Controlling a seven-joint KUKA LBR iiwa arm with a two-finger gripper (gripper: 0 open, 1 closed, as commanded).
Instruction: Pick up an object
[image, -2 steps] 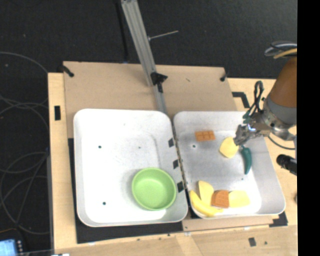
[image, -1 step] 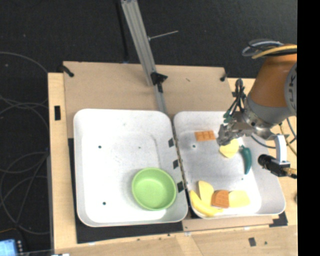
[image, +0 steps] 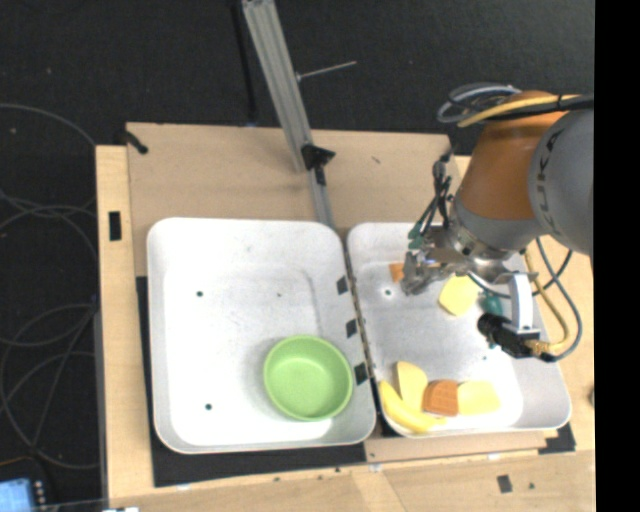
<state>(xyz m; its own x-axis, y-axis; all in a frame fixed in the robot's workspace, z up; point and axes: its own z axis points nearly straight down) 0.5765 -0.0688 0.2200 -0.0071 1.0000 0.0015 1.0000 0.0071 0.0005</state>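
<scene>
My gripper (image: 418, 275) hangs over the upper middle of the right bin (image: 440, 345), under the orange wrist band. A small orange piece (image: 397, 271) shows just left of it, close to the fingers; whether it is held I cannot tell. A pale yellow object (image: 459, 296) lies just to the gripper's right. At the bin's front sit a yellow banana-like object (image: 403, 393), an orange-brown block (image: 441, 398) and a yellow piece (image: 478, 397).
A green bowl (image: 308, 376) rests in the front right of the left bin (image: 210, 300). A metal pole (image: 285, 95) slants up from between the bins. A black cable fitting (image: 505, 335) hangs off the arm over the right bin.
</scene>
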